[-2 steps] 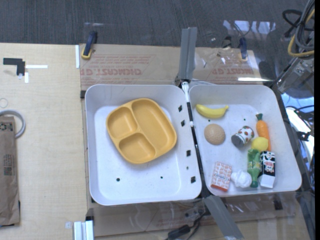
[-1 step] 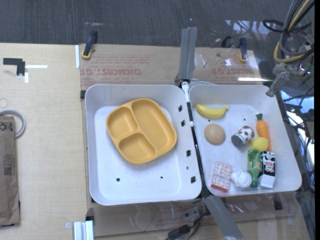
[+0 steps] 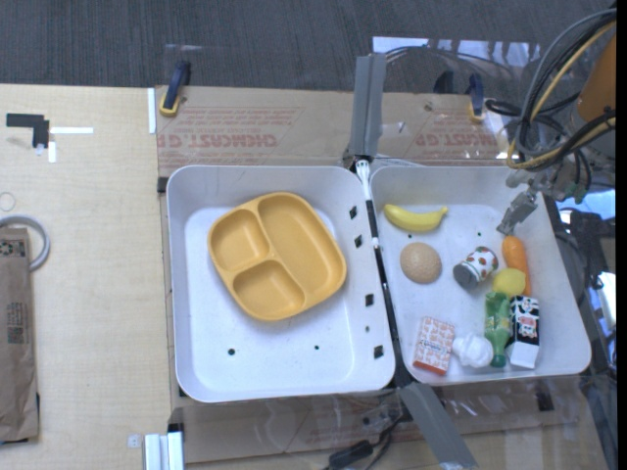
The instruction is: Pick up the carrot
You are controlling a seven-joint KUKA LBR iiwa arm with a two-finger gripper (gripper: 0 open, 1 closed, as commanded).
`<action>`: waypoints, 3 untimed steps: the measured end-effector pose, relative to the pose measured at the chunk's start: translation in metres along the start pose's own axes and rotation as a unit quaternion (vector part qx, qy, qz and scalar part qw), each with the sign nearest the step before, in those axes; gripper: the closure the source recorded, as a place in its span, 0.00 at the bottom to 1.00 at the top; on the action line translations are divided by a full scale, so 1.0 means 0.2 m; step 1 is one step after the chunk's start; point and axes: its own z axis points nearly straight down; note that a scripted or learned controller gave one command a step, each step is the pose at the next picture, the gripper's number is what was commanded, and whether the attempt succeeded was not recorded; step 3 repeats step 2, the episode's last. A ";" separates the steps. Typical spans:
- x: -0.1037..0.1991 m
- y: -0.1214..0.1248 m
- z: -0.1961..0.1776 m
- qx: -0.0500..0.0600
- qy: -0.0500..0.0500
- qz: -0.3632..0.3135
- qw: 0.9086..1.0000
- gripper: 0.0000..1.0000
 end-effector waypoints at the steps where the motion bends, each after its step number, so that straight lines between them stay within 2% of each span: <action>1: -0.02 0.02 0.39 0.000 0.000 -0.056 0.998 0.00; 2: -0.03 0.02 0.33 -0.001 -0.005 -0.055 0.998 1.00; 3: -0.03 0.02 0.33 -0.001 -0.005 -0.055 0.998 1.00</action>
